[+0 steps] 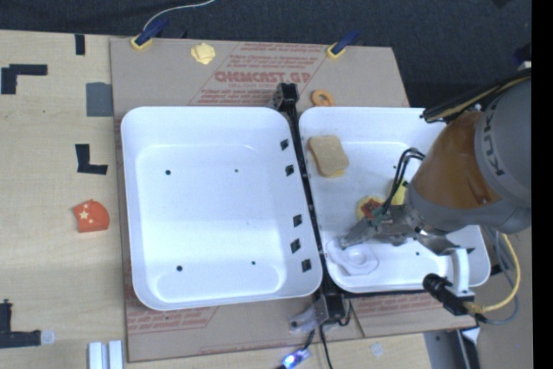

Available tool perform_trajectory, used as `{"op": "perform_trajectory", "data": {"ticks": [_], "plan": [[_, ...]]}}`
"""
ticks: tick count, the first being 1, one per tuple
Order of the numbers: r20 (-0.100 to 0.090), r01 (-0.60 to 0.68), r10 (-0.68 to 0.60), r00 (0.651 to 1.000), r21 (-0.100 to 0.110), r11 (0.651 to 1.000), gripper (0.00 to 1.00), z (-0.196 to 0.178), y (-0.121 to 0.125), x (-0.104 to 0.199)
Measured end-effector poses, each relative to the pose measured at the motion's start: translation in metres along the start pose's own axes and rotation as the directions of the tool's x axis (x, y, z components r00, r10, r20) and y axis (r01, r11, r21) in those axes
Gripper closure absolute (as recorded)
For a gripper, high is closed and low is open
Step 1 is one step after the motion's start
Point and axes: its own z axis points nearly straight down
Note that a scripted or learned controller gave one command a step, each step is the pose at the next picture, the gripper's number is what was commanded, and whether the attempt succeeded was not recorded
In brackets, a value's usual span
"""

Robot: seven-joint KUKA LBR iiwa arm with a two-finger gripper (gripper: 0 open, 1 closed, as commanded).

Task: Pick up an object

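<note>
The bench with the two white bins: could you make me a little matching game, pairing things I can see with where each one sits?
Things:
1. tan sponge
2. clear plastic piece
3. orange-red block
4. small yellow lump

Places:
A. on the bench, left of the left bin
B. on the cardboard sheet, above the left bin
C. upper left part of the right bin
D. lower left corner of the right bin, near the gripper

Pairs: 1-C, 2-D, 3-A, 4-B
</note>
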Motion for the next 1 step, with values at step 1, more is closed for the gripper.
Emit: {"op": "perform_trajectory", "data": {"ticks": [1], "plan": [[0.000,0.002,-0.002,1.000,-0.007,1.000,0.00,-0.0037,0.0995,0.0390]]}}
